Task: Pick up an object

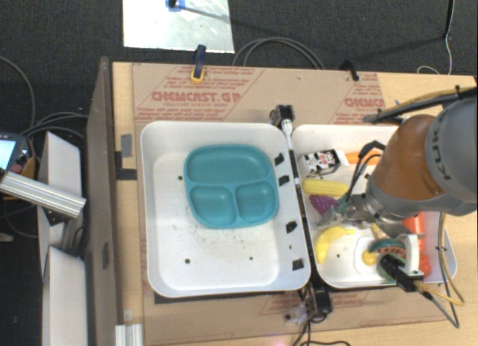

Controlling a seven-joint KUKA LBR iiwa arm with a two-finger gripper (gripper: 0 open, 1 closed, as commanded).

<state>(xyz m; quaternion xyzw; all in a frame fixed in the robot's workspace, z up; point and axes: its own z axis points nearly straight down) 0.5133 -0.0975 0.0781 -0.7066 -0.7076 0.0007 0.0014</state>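
My gripper [342,214] reaches into the right bin [351,276] from the right, low over a cluster of toys. Just left of it lie a purple piece [322,203] and a yellow corn cob [324,186]. A yellow rounded toy [328,242] sits right below the gripper's tip. A white and black item [320,161] lies at the bin's back left, with an orange piece [354,158] beside it. The arm's grey and orange wrist [409,176] hides the middle and right of the bin. Nothing is visibly held.
The left bin [168,262] bears a teal divided plate [230,185]. A small yellow, green and white object [385,251] and a red-orange piece [415,225] lie at the right bin's front right. Black clips line the wall between the bins [293,187]. Cables trail off the bench's front right.
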